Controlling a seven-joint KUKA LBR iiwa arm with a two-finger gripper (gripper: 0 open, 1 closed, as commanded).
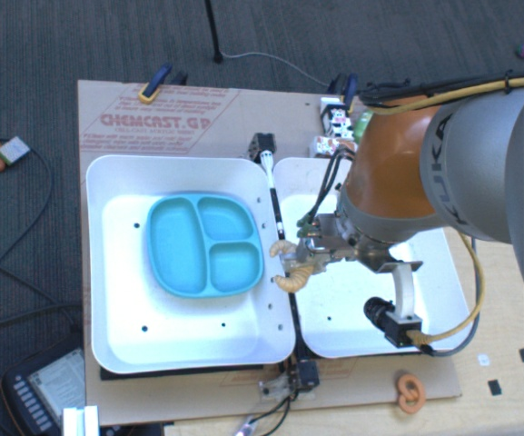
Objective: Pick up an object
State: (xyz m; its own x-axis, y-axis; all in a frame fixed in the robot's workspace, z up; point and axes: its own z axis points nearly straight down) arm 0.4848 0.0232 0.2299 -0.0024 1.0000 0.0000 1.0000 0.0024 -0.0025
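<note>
Camera view has the grey KUKA arm with the orange band (398,166) coming in from the right side of the frame and hanging over the right white bin (443,334), with its two-finger gripper (309,254) down near the middle of the frame, right by the divider where the two bins meet.

The thing it seems to be after is a small tan, curved, croissant-looking object (291,277). It sits just left of and below the gripper, right at the inner edge of the right bin, pretty much against the shared wall. Honestly I can't tell whether the gripper is touching it, clamped on it, or just hovering next to it; the wrist hardware blocks the view, so I cannot tell whether the hand is wide or narrow either.

Progress-wise, my guess: the approach is done and it's at the grasp stage. Lifting is what's left, and nothing shows the object is off the bin floor yet.

Orientation of the tan piece: it's a crescent, with its long axis running roughly from lower left to upper right of the frame, and the curve seems to bulge toward the bottom. It's small and a bit blurry, so take that loosely.

Over in the left white bin (116,325) there's a light blue plastic divided plate (202,243) with three compartments, well apart from the gripper.
</note>
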